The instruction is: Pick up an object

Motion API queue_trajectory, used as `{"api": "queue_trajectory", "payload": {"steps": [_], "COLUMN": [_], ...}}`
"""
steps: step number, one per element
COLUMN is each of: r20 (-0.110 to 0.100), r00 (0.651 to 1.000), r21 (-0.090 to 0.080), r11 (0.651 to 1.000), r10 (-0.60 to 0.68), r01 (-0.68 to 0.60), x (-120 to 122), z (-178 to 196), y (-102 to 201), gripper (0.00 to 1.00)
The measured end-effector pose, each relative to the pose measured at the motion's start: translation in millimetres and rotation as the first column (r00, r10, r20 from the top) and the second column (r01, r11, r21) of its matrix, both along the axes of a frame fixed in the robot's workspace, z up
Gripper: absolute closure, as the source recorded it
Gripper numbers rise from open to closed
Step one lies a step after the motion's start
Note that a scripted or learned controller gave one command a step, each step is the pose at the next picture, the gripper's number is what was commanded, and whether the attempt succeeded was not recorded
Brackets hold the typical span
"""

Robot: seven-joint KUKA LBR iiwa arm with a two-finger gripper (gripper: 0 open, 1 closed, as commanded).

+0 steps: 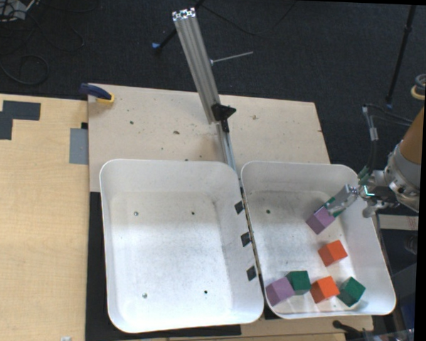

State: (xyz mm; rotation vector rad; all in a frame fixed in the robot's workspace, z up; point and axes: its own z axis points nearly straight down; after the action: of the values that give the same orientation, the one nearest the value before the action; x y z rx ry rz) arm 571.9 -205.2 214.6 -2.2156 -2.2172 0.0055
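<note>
Overall, the bench (201, 126) carried two shallow white bins side by side. The left bin (170, 246) sat at the 9 o'clock side of the right bin (316, 236), their adjoining walls touching along a line of small black clips.

The arm (405, 166) entered from 3 o'clock, its wrist over the right bin's far right rim. The gripper (337, 203) slanted down toward 8 o'clock into the bin.

A purple cube (320, 220) lay directly at the fingertips, on their 7 o'clock side. Contact appeared to exist, but whether the cube sat between the fingers, and whether they were spread or closed, could not be determined at this resolution.

Remaining cubes lay toward 6 o'clock from the gripper:
- an orange cube (332, 252), just below the purple one;
- a second purple cube (279, 289), a green cube (300, 281), a second orange cube (325, 288) and a second green cube (351, 290), in a row along the near wall.

No legible writing or labels were visible.
</note>
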Motion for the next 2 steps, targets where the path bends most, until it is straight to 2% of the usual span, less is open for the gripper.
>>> {"api": "queue_trajectory", "payload": {"steps": [1,2], "r20": [0.004,-0.001], "r00": [1.0,1.0], "r21": [-0.002,0.0], "r11": [1.0,1.0], "r10": [0.001,0.002], "r01": [-0.001,-0.002], "x": [1,4], "z": [3,-55], "y": [0,9], "gripper": [0.0,0.0]}}
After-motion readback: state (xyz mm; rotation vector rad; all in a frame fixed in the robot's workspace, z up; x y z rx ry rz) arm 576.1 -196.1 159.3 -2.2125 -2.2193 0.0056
